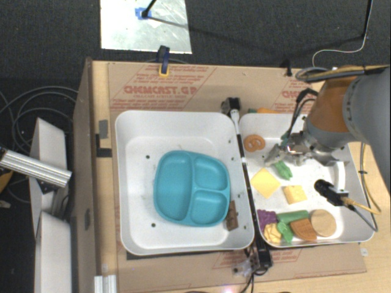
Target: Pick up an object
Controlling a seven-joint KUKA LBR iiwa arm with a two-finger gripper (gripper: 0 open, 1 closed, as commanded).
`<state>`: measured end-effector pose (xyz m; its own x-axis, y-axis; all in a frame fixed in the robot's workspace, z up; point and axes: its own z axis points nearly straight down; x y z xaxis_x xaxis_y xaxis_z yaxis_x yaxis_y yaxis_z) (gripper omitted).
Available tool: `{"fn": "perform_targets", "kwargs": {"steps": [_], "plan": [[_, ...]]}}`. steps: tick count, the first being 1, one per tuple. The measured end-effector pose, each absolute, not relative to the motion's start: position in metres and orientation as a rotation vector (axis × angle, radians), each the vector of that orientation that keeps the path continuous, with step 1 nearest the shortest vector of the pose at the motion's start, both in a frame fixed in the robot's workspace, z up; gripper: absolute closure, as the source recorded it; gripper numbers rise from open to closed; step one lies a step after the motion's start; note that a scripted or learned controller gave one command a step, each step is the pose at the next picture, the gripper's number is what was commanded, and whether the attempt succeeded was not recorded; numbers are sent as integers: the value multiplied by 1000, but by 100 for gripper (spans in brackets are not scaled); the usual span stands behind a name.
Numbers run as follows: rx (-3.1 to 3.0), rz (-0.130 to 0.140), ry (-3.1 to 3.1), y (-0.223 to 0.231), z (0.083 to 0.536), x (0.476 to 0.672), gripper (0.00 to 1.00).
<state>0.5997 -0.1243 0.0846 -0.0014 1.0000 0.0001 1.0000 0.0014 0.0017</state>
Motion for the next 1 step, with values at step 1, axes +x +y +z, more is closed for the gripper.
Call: {"fn": "perform_targets", "kwargs": {"steps": [1], "plan": [[2219, 4, 2221, -128, 85, 602, 0]]}}
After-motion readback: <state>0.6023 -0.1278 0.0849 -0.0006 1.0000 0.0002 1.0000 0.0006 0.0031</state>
